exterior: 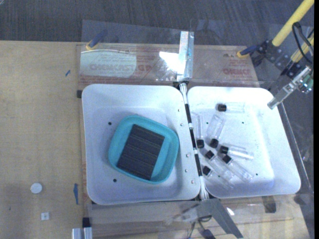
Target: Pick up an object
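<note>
camera view: vials in rt bin (clear).

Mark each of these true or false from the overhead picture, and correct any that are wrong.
1. The teal tray sits in the left bin. True.
2. A dark ribbed block lies inside the teal tray. True.
3. The clear vials with black caps lie in the left bin. False: they lie in the right bin.
4. The gripper is down among the vials. False: it is at the right bin's upper right corner, apart from them.
5. All vials stand upright. False: they lie on their sides.
</note>
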`<move>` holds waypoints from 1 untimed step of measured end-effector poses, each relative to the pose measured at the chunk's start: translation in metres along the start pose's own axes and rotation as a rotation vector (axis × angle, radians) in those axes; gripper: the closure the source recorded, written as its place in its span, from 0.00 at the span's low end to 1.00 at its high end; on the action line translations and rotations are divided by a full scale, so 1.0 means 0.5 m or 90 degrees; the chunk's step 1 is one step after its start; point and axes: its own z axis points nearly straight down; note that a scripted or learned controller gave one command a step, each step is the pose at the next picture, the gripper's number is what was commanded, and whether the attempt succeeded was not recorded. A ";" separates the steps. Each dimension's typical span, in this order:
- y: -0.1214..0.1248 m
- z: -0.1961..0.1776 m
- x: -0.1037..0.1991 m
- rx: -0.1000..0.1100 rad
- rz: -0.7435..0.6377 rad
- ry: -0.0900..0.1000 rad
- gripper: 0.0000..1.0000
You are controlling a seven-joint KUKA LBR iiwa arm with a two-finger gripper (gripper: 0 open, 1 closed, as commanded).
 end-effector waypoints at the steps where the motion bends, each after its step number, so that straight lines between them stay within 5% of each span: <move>1: 0.088 0.153 0.064 0.000 -0.076 0.000 0.00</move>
